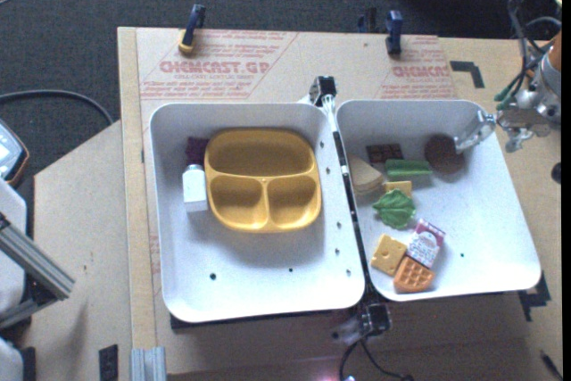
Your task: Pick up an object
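The right bin [500, 219] holds several toy foods: a brown round cookie [443, 153], a dark chocolate square [384, 153], a green bean pod [409, 167], a tan wedge [363, 177], a green leaf [395, 209], a red and white carton [426, 244], a yellow cheese slice [387, 253] and an orange waffle [412, 276]. My gripper [492, 139] hangs over the bin's far right corner and is open. One silver finger [472, 135] reaches down-left and ends just right of the cookie. Nothing sits between the fingers.
The left bin [178, 272] carries a yellow divided plate [262, 178], a small white bottle [194, 188] and a purple piece [196, 147]. A ridge [343, 192] separates the bins. Clamps [393, 29] sit on the board's far edge.
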`<state>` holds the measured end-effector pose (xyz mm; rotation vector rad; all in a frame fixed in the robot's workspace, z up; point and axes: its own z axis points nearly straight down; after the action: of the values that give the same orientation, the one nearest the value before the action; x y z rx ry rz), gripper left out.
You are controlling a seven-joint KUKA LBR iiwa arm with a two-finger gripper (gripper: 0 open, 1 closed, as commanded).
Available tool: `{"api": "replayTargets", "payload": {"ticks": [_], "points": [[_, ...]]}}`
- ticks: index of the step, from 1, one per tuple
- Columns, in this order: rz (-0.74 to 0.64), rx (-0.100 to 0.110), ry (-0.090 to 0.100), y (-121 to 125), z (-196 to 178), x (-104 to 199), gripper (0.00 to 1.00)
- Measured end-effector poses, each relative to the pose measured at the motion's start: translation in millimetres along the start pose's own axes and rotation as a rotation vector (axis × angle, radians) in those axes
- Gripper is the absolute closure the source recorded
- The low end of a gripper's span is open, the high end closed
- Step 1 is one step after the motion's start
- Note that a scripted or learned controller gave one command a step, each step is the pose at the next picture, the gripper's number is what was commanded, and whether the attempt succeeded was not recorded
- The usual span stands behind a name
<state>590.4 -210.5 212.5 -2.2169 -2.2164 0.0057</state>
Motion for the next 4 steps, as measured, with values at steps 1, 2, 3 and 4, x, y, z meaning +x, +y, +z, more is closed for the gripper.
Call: {"api": "replayTargets", "payload": {"ticks": [1,2,3,4], "points": [[0.0,0.0,0.0,2.8,63.5,-0.4,0.0],[0.0,-0.001,0.001,-6.4,122.6,1.1,0.0],[0.0,-0.004,-0.001,-6.5,128.3,1.6,0.0],[0.001,-0.008,-0.002,-5.7,116.7,1.1,1.0]]}}
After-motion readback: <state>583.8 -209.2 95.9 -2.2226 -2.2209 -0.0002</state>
